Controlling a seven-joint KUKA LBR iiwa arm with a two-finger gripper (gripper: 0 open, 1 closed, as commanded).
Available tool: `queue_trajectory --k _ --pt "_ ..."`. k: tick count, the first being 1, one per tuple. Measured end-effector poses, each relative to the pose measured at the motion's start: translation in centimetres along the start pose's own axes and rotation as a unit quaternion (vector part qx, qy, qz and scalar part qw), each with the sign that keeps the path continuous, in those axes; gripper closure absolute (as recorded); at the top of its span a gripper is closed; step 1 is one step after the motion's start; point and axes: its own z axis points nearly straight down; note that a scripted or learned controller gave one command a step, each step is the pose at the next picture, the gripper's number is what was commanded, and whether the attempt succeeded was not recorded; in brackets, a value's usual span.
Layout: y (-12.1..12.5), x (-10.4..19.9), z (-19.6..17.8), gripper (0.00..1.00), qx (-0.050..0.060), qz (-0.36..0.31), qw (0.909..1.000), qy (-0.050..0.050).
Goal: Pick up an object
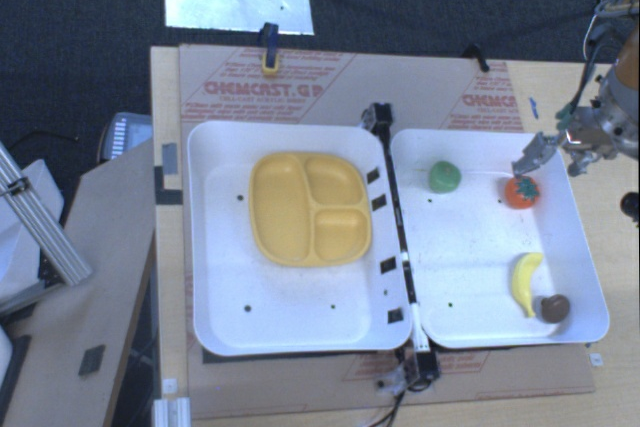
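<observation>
Starting at the near edge of the right bin (pixel 590 310), a small brown ball (pixel 553 308) lies touching the lower end of a yellow banana (pixel 525 281), both close to the bin's front right corner. Either looks like light toy plastic, but the banana's curve and the ball crowding it would make a clean pinch awkward. Farther back, an orange-red tomato-like toy (pixel 521 192) sits near the right wall, with a green ball (pixel 445 177) well apart to its left. Just above and beside the tomato hangs the gripper (pixel 532 155); whether its claw is apart or together cannot be told from this slant, and nothing shows between its tips. The tomato seems the likeliest target: probably hollow, light, stiff and somewhat slick, so a grip across its widest middle would suit best, since a high pinch could squirt it away. Over in the left bin (pixel 215 315) rests a yellow divided tray (pixel 308 209).
</observation>
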Motion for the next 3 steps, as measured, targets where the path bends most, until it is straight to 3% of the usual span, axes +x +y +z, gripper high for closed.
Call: queue_trajectory --k 1,3 --pt "0.2 0.1 -0.7 0.0 -0.006 -0.002 1.0 -0.001" --pt "0.9 -0.7 9.0 0.0 -0.006 -0.001 1.0 -0.001"
